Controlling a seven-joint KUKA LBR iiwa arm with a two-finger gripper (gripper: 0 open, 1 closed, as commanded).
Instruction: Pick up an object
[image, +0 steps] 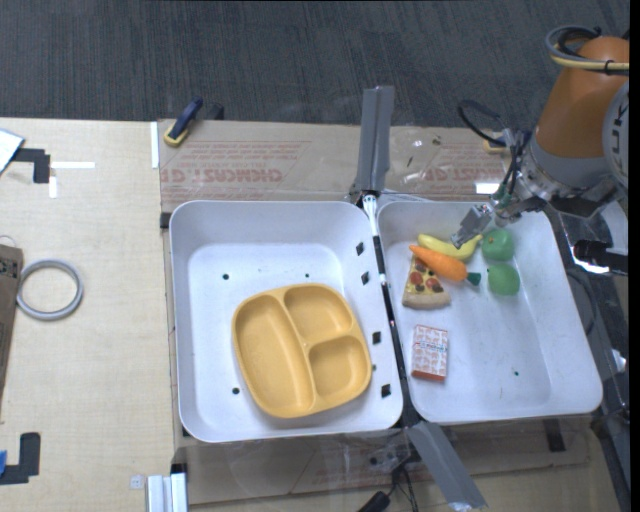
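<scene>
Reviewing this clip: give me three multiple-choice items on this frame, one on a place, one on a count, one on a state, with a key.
1. Where does the yellow divided plate lie?
A. In the left bin
B. In the right bin
C. On the bench outside both bins

2. How many green round fruits lie in the right bin?
A. None
B. Two
C. Four

3. Where is the gripper now?
A. High over the left bin
B. Above the roll of tape
C. Low in the right bin, by the banana

Key: 1 A, the plate sits inside the left bin's walls. 2 B, one green fruit and a second green fruit lie near the far corner. 3 C, its tip comes down beside the banana and carrot.
</scene>
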